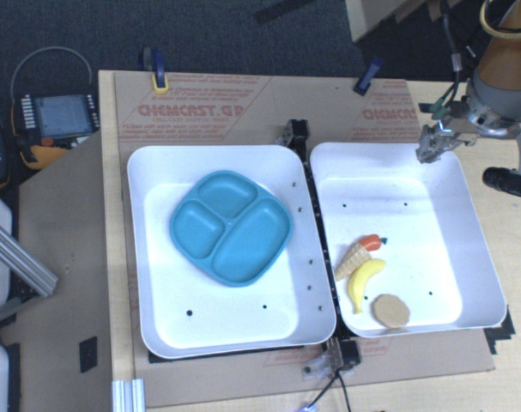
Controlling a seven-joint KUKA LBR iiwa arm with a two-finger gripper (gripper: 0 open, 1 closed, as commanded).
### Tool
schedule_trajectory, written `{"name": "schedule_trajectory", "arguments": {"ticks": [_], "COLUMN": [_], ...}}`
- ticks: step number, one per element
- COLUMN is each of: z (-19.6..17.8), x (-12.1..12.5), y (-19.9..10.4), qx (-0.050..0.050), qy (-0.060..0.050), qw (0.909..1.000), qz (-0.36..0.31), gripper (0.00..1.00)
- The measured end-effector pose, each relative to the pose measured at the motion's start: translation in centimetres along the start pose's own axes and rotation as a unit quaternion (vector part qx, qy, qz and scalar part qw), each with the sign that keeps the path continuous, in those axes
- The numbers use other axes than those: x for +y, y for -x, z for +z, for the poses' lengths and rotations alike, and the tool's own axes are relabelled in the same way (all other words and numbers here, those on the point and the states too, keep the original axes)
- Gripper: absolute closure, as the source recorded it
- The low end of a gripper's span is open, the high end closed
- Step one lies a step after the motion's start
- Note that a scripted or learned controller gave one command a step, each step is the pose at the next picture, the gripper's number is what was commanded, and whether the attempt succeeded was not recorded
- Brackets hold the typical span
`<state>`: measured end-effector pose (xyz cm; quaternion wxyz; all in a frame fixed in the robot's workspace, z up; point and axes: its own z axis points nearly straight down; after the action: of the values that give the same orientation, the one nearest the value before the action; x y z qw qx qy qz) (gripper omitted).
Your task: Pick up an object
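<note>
White bins sit side by side; in the right bin, toward six o'clock, a yellow banana lies touching a cone-shaped toy, a tan round piece just beside. The gripper hovers over that bin's twelve o'clock rim, its grip state impossible to tell. A blue divided plate fills the left bin.

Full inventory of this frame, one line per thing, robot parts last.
bins: 2, white, side by side on the bench
plate: 1, blue, three compartments, middle of left bin
banana: 1, yellow, near part of right bin
cookie: 1, tan, round, near the banana's lower end
cone: 1, beige, just above the banana
carrot: 1, orange, at the cone's upper end
clamps: 2, blue, far edge of the board
pendant: 1, dark with screen, left of the bench
arm: 1, grey with orange band, upper right
gripper: 1, metal, over the right bin's far right corner
</note>
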<state>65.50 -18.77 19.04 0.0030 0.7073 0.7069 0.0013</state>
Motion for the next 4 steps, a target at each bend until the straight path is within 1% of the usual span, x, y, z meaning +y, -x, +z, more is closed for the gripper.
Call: {"name": "schedule_trajectory", "arguments": {"ticks": [1,2,3,4], "z": [-5.2,-4.9,-3.9,-4.8], "x": [0.1,-0.3,-0.4,-0.8], "y": [0.0,-6.3,-10.9,-15.7], "qx": [0.000,0.002,0.002,0.002], "qy": [0.000,-0.004,-0.004,-0.004], "qw": [1.0000,1.0000,1.0000,1.0000], "qz": [-0.001,-0.003,-0.002,-0.002], "gripper": [1.00,1.00,1.00,1.00]}}
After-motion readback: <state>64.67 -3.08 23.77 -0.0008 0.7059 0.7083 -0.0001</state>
